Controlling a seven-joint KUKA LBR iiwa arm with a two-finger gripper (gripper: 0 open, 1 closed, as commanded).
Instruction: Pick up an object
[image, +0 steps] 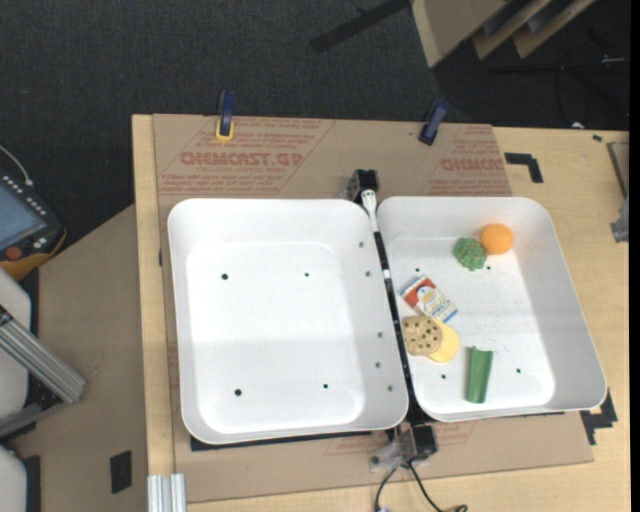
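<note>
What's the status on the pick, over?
Nothing picked yet. Five items in right bin: orange ball, green lump, small packet, cookie, green block. All exposed.

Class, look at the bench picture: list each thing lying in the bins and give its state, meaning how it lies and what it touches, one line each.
orange ball: resting in the right bin, against the green lump.
green lump: resting, touching the ball.
small printed carton: lying flat, tilted.
cookie: lying flat, overlapping the yellow disc.
yellow disc: flat, partly under the cookie.
green stick: lying flat, apart from the others.
</note>
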